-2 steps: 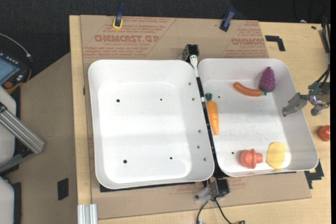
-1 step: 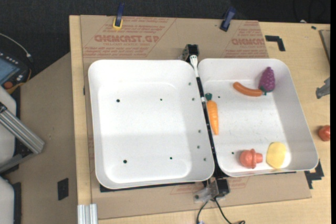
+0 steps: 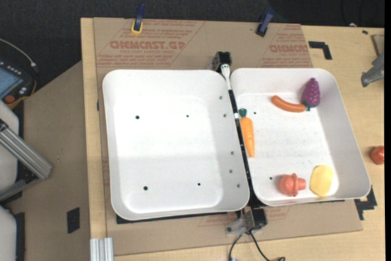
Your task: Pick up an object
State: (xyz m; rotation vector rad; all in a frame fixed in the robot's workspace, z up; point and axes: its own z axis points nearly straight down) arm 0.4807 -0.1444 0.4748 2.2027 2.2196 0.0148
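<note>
All five toys, the carrot (image 3: 247,137), sausage (image 3: 288,104), grapes (image 3: 310,92), lemon (image 3: 321,180) and red piece (image 3: 291,184), lie loose in the right bin (image 3: 348,137), ready for picking, while the end effector's state cannot be told.

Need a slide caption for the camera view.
Right white bin holds orange carrot, purple grapes, orange sausage, yellow lemon.

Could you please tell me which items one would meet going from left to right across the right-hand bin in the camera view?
Carrot → sausage → red toy → grapes → lemon.
</note>
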